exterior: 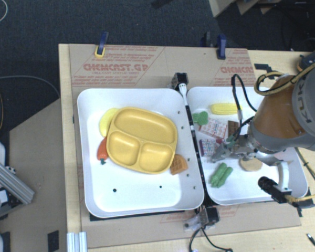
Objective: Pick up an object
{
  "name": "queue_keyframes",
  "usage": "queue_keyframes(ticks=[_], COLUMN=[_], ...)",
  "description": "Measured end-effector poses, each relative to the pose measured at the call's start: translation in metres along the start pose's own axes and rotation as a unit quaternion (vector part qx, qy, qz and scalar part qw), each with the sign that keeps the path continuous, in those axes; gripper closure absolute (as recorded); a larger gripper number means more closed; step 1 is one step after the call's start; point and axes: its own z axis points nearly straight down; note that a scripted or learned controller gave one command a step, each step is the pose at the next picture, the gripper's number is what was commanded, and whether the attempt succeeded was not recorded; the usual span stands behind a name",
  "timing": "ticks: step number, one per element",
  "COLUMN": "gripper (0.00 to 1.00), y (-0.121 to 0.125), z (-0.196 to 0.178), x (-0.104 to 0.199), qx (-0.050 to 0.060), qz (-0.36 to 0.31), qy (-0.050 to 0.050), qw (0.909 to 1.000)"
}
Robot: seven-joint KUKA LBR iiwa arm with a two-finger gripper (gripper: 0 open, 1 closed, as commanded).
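Observation:
My gripper (pixel 225 150) hangs low in the right bin (pixel 283 190), over the spot between a printed packet (pixel 213 128) and a green pea pod (pixel 220 174). A tan round piece (pixel 250 165) lies just to its right, partly under the wrist. A small brown block (pixel 232 127) sits just above the gripper. A yellow corn cob (pixel 224 108) lies at the bin's far side, with a green leafy piece (pixel 200 118) near the left wall. Nothing can be seen held.
The left bin (pixel 142 196) holds a yellow divided plate (pixel 142 139) resting on a yellow piece (pixel 107 119). A red-orange vegetable (pixel 102 150) lies at its left and a brown waffle piece (pixel 178 165) at its right. A black cable (pixel 241 96) loops above the wrist.

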Motion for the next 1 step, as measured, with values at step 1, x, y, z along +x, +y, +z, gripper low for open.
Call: queue_keyframes(ticks=[1], gripper=[1.00], y=[0.0010], z=[-0.0120], x=[-0.0002], qx=[-0.002], qz=[0.001], qy=[0.000], qw=[1.0000])
